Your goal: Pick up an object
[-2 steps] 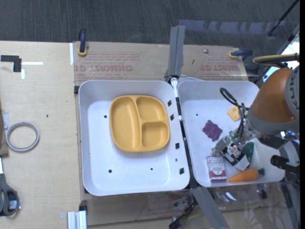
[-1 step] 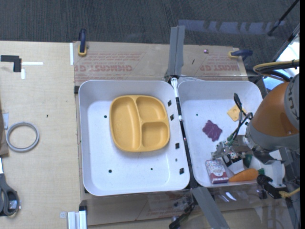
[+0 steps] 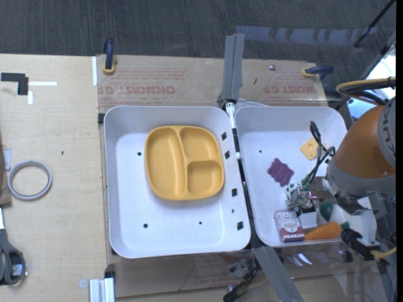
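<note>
Two white bins sit on the desk: the left bin (image 3: pixel 126 231) holds a smooth yellow divided plate (image 3: pixel 184 162); the right bin (image 3: pixel 264 121) holds a knobbly purple grape bunch (image 3: pixel 280 170), a flat yellow cracker (image 3: pixel 309 148), a small red-and-white box (image 3: pixel 288 225) and a tapered carrot (image 3: pixel 322 231). The end effector (image 3: pixel 301 197) hangs low above the box, its opening impossible to judge, and I see nothing lifted, so the pick looks undone.

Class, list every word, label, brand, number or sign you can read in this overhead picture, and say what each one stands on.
Red print on the cardboard sheet behind the left bin: mirrored or upside down, too blurred to read.
Red print on the cardboard behind the right bin: likewise unreadable.
Label on the small red and white box in the right bin: too small to read.
</note>
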### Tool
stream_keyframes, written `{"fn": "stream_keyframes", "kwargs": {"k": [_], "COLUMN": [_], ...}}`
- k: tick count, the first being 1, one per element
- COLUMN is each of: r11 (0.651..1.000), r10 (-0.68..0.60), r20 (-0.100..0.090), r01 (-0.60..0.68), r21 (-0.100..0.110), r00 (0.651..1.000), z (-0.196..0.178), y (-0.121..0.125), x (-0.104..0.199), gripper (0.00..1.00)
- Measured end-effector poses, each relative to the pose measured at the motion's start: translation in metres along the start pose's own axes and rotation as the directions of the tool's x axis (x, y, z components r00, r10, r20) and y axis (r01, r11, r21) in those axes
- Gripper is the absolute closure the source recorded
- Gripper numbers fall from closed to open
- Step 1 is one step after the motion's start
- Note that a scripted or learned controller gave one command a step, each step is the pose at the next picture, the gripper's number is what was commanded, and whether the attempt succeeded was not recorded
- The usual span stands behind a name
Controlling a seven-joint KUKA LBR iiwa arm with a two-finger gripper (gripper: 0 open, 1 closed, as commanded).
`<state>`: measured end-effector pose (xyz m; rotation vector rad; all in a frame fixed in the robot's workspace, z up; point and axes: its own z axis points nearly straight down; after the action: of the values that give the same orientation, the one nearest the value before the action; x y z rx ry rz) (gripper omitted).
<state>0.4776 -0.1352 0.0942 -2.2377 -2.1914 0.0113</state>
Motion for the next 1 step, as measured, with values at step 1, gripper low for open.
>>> {"fn": "stream_keyframes", "kwargs": {"k": [1], "r11": [0.967], "r10": [0.254], "r20": [0.003], "r01": [-0.254], "r21": [-0.004], "r00": [0.967], "z": [-0.0933], "y": [0.0101], "x": [0.0647], "gripper": [1.0]}}
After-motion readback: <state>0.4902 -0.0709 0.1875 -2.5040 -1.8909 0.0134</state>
